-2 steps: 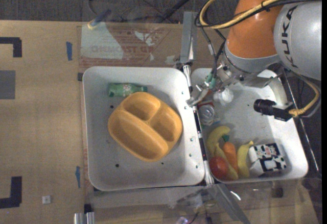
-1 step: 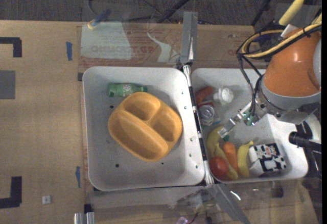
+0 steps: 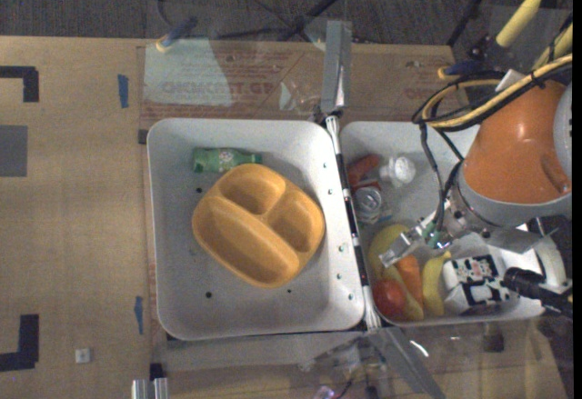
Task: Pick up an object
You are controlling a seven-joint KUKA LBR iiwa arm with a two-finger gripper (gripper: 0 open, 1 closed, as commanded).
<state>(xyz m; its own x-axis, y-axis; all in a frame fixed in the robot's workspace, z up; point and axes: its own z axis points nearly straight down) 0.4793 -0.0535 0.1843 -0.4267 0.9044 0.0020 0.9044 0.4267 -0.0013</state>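
Observation:
The right bin holds a pile of small items: a red piece, a white bottle, a metal can, a yellow fruit, an orange carrot, a red tomato, a yellow banana and a black-and-white carton. My gripper reaches down into this bin, low over the yellow fruit and the carrot. The orange wrist band hides the bin's right part. I see nothing lifted clear of the pile.
The left bin carries an orange divided plate and a green packet at its far side. A metal divider runs between the bins. Cables hang beside the arm.

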